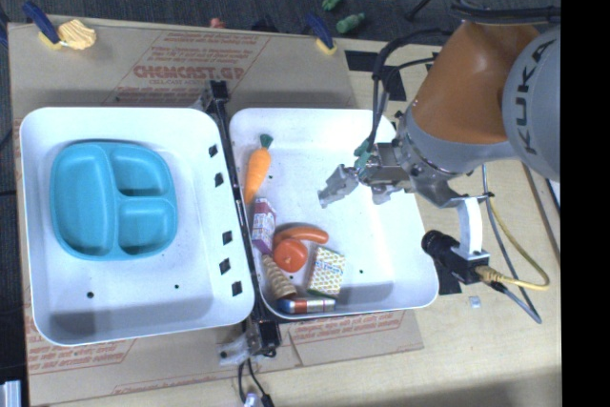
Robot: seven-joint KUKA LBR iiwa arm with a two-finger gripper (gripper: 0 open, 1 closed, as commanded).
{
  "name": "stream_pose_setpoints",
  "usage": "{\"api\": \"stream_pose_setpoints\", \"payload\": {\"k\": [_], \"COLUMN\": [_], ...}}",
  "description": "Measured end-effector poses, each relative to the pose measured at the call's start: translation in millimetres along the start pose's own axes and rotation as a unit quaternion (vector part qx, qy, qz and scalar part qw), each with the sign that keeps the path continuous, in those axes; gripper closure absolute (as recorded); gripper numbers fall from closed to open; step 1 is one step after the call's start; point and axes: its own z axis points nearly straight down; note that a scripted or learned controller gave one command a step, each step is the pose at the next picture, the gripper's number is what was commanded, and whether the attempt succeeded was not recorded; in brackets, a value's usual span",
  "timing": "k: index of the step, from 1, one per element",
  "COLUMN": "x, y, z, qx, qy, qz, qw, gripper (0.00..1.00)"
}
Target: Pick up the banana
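The right bin (pixel 405 293) is lying in the middle of the frame, its left rim touching the right rim of the left bin (pixel 38 305). Its upper and right-hand floor is lying bare, giving open room there. A carrot (pixel 256 172) is lying upright in the frame along the left wall. Just below it, a heap of toy food (pixel 297 260) is crowding the lower left corner, pressed toward the wall and the lower rim. A blue tray (pixel 114 195) is taking up most of the left bin.

The arm (pixel 477 100) is reaching in from the right, over the right bin's right rim. The gripper (pixel 335 187) is hanging over the bare middle of that bin, right of the carrot and above the heap, apart from both. I cannot tell whether it is spread or pressed together.

I cannot pick out a banana with certainty. A small yellow thing (pixel 77 35) is sitting on the cardboard (pixel 191 62) in the upper left of the frame, outside both bins, beside a blue clamp (pixel 39 19) and well apart from the gripper. Whether it is the banana is unclear.
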Motion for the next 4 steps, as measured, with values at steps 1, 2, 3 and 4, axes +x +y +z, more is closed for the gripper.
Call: {"api": "stream_pose_setpoints", "payload": {"k": [1, 2, 3, 4], "x": [69, 139, 215, 158], "y": [-19, 56, 38, -20], "z": [51, 65, 62, -42], "qx": [0.000, 0.000, 0.001, -0.001], "qy": [0.000, 0.000, -0.001, 0.000], "qz": [-0.006, 0.155, 0.172, 0.175], "qw": [1.0000, 0.9878, 0.9850, 0.9845], "gripper": [0.00, 0.00, 0.00, 0.00]}}
